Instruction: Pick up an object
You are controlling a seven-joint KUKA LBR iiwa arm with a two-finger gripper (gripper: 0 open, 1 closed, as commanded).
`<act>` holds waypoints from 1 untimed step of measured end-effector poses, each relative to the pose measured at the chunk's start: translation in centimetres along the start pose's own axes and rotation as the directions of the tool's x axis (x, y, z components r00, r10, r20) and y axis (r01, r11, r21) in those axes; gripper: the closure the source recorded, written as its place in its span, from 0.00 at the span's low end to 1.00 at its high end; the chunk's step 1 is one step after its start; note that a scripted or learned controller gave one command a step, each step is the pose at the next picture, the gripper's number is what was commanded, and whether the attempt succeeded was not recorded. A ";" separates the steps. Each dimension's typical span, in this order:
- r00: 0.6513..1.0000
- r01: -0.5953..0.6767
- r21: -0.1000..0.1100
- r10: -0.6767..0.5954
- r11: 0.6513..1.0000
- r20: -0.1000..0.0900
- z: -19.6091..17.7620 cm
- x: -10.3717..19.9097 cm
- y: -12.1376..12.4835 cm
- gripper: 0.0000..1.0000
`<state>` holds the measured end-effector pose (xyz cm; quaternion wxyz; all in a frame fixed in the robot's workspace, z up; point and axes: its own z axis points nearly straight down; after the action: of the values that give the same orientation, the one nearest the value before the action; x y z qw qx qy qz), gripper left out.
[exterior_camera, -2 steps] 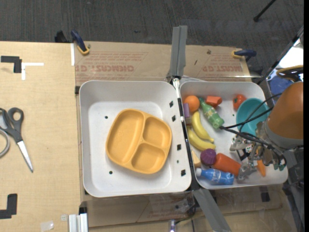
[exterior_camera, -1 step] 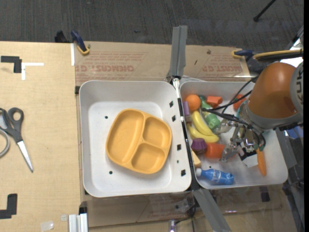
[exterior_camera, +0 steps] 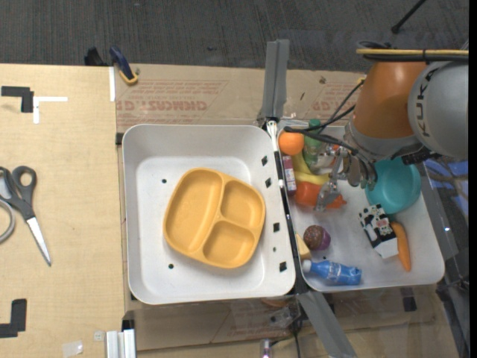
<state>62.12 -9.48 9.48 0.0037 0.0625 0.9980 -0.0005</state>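
Note:
The right bin (exterior_camera: 417,273) holds several objects. At its left side lie an orange ball (exterior_camera: 292,142), a yellow banana (exterior_camera: 307,177) and a red-orange piece (exterior_camera: 305,193). A teal bowl (exterior_camera: 397,189) sits at the right, with a black-and-white box (exterior_camera: 378,230) and a carrot (exterior_camera: 403,247) below it. A maroon ball (exterior_camera: 317,237) and a blue bottle (exterior_camera: 335,273) lie near the front. My gripper (exterior_camera: 344,185) hangs low over the bin's upper middle, between the red-orange piece and the teal bowl. Its fingers stand apart with nothing visibly between them.
The left bin (exterior_camera: 141,222) holds a yellow divided plate (exterior_camera: 215,218). A green item (exterior_camera: 314,149) lies behind the gripper, partly hidden by cables. Scissors (exterior_camera: 26,203) rest on the bench at far left. The arm's grey and orange body (exterior_camera: 402,99) covers the right bin's back corner.

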 end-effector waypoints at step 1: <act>0.998 0.063 0.001 -0.063 0.998 0.001 -2.3 -1.8 -7.3 0.00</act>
<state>62.97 -16.93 11.76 0.0042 0.0309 0.9995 -0.0009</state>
